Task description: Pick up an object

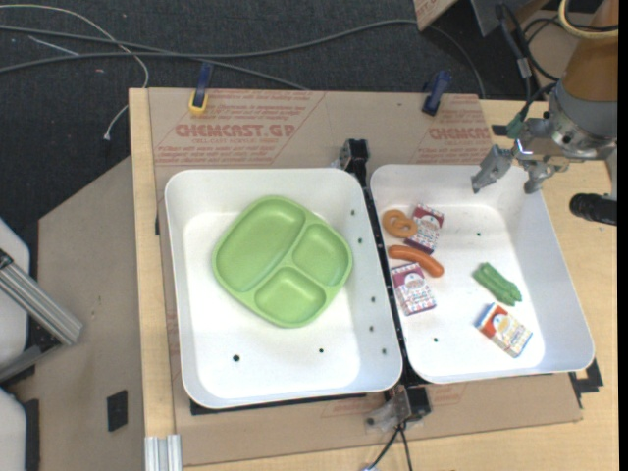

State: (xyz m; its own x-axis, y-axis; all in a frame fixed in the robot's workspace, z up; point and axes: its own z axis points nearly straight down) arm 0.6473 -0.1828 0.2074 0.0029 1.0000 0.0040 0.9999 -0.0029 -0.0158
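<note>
1. Lying in the right bin [559, 263] were six small things, and any of them could be picked up.
2. A brown ring like a little donut [397, 224] sat near the bin's left wall, touching a small red and white carton [427, 228] just beside it.
3. A toy hot dog [416, 259] lay just below those two.
4. A second red and white carton [413, 288] lay just under the hot dog, close to the wall between the bins.
5. A green pickle-like thing [497, 283] lay more to the right, apart from the others.
6. An orange, white and blue box [504, 329] lay near the pickle, closer to the front of the bin.
7. The gripper [512, 171] hung over the far right corner of the right bin, well away from all six things.
8. Its two fingers were spread apart, and nothing was between them.
9. The arm [589, 77] came in from the right, with its orange band above the wrist.
10. The left bin [196, 214] held a light green plate [283, 260] with three sections, sitting tilted near the middle.
11. Both bins sat side by side on a brown cardboard sheet [245, 126] with red printing.
12. Two clamps, one with a yellow end [201, 90] and one blue [437, 92], sat on the sheet's far edge.
13. Grey cables [88, 37] ran over the dark floor behind.
</note>
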